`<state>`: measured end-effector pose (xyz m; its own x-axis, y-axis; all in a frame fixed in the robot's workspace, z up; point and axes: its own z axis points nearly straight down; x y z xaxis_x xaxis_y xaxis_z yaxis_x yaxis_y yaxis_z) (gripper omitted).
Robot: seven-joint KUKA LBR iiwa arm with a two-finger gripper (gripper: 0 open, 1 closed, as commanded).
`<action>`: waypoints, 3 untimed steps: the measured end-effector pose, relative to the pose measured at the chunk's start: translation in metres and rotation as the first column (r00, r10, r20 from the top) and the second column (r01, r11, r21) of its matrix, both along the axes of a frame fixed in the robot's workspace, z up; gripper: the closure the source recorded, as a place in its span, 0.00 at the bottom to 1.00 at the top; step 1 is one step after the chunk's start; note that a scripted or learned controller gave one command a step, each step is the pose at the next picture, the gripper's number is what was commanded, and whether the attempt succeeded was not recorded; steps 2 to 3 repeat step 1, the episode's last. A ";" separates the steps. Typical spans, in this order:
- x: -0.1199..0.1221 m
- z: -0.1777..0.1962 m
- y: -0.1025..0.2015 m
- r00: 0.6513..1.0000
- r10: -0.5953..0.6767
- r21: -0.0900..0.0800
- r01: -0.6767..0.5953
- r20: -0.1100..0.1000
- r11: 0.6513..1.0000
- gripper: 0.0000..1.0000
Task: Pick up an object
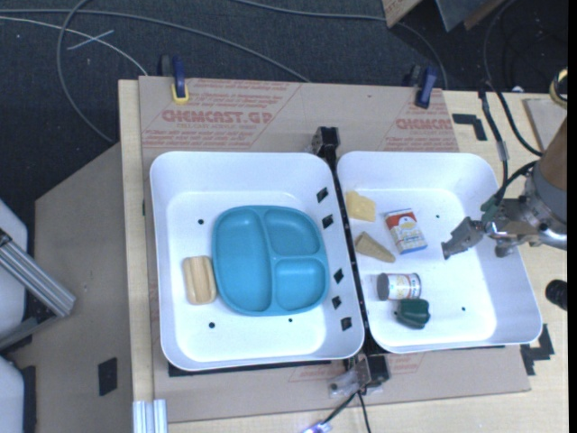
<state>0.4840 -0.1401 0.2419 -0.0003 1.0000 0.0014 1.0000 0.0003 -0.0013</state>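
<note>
The fingers (462, 239) hang over the right bin (478, 318), and whether they are parted or closed I cannot tell from this angle; nothing shows between them. Just to their left sits a red and white box (407, 231), with 2 tan wedges (362, 207) beyond it. Below and to their left lie a small jar (398, 287) and a dark green object (414, 312). Well off to their left, the other bin (171, 242) carries a blue divided plate (269, 260) and a tan block (199, 280).

The claw (465, 238) hangs over the right bin (469, 323), near a small red box (407, 231); the left bin (180, 323) holds a blue tray (269, 260).
</note>
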 end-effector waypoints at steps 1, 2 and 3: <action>-0.003 -0.046 0.008 1.000 0.000 0.002 0.000 -0.005 1.000 0.00; -0.003 -0.046 0.008 1.000 0.000 0.002 0.000 -0.005 1.000 0.00; -0.003 -0.046 0.008 1.000 0.000 0.002 0.000 -0.005 1.000 0.00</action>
